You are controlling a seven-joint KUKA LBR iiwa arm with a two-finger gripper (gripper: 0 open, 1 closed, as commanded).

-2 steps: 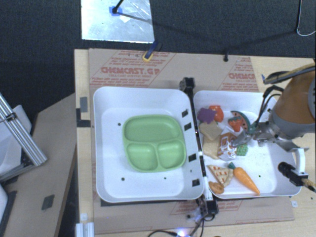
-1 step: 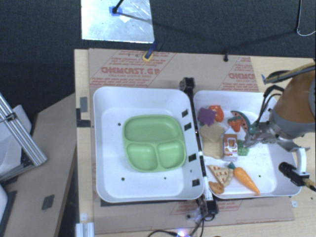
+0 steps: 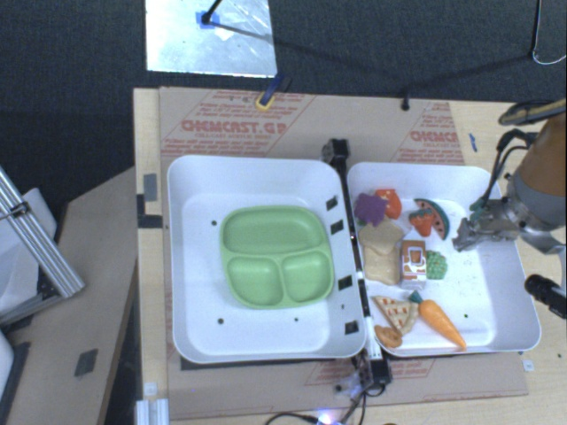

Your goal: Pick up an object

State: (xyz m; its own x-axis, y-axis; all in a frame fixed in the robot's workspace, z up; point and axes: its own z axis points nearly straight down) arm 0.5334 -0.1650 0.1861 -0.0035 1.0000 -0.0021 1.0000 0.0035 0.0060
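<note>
Orange carrot (image 3: 440, 322), tip toward lower right.

Dark blue-grey carpet floor (image 3: 71, 78), pale wooden bench (image 3: 146, 264) upon it, shiny metal sheet (image 3: 210, 25) lying beyond bench's far edge, aluminium frame rail (image 3: 35, 246) left of bench.

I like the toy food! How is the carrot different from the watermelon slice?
The carrot is orange with a green top, long and pointed; the watermelon slice is red with a green rind, short and curved. The carrot lies near the right bin's front edge; the watermelon slice lies farther back, closer to the tool. Both lie loose in that bin.
</note>
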